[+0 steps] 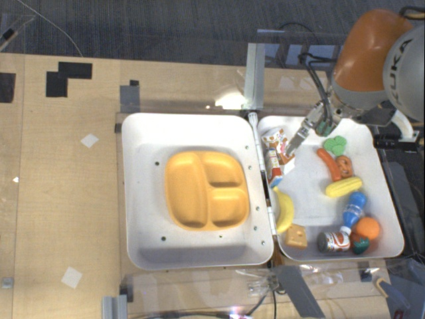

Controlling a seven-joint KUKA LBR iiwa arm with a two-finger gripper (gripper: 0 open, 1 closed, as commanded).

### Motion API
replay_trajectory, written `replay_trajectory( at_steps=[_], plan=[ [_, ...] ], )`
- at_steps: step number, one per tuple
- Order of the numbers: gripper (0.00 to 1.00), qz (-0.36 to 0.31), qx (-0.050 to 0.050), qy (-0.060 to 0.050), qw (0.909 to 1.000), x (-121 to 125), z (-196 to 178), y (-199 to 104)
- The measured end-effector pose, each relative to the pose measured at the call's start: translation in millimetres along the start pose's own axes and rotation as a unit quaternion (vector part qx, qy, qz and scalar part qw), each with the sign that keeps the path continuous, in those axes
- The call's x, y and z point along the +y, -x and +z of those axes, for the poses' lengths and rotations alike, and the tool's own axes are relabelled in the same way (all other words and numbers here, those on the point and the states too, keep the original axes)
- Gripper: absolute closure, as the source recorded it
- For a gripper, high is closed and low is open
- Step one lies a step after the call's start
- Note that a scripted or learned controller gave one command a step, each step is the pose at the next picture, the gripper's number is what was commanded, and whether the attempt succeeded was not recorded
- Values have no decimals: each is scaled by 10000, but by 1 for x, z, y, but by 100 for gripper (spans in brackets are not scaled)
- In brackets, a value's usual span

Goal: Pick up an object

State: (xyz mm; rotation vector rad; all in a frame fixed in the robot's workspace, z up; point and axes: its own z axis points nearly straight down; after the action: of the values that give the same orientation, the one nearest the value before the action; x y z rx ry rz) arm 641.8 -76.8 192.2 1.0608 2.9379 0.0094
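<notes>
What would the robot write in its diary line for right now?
tool: low in right bin, over small packets | yellow tray: in left bin | nothing seen held

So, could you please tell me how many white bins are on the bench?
2. The left bin holds a yellow divided tray. The right bin holds the small toy foods, with the claw reaching into its upper left part.

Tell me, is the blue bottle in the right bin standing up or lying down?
Lying down. The blue bottle rests on its side on the floor of the right bin, between the yellow corn and the orange.
</notes>
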Motion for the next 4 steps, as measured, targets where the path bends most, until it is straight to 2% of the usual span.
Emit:
replay_trajectory(
  at_steps=[1, 2, 3, 4],
  plan=[
    [0, 2648, 25, -73, 9643, -27, 66, 25],
    [0, 3020, 27, -48, 9533, -44, 32, 22],
    [0, 4836, 22, -60, 8753, -92, 104, 88],
    [100, 4791, -9, -38, 8778, -90, 90, 90]
  ],
)
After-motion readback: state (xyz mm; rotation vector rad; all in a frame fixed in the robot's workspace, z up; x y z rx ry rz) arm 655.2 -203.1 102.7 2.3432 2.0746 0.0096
